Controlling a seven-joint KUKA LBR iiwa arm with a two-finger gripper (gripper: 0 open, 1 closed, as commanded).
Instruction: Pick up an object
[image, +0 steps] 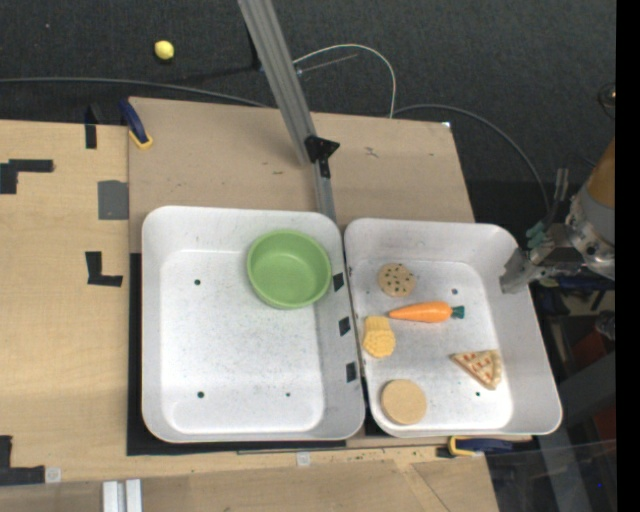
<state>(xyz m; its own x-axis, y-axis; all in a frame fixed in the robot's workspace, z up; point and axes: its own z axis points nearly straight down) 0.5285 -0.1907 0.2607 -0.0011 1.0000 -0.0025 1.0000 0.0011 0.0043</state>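
My gripper (522, 268) over the right bin's (520, 330) edge, its grip state unclear, carrot (421, 313) nearby, untouched

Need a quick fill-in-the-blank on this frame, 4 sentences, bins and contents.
1. The green bowl sits in the ____ bin of the view.
2. The carrot lies in the right bin, between the chocolate chip cookie and the ____ slice.
3. The tool is at the right bin's ____ edge in the view.
4. The right bin holds ____ items.

Missing words: left; pizza; right; five
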